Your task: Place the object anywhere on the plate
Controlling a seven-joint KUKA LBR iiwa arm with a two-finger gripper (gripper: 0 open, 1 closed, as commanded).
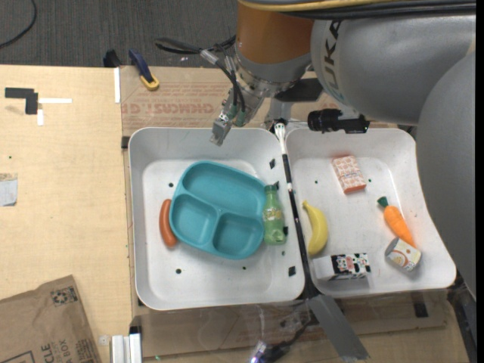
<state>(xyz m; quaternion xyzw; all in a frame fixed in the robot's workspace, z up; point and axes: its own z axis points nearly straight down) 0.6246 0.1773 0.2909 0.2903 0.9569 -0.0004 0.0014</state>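
While the hand (224,127) hangs over the far rim of the plate's bin, its grip unreadable, the green bottle (273,215) lies nearer the camera, touching the plate (215,210), long axis running toward the hand.

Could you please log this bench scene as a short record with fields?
left bin: teal plate, hot dog at its left edge, green bottle at its right edge
right bin: banana, carrot, pink packet, cow-print carton, small jar
gripper: above the left bin's far rim, nothing seen in it
plate contents: no object in its compartments
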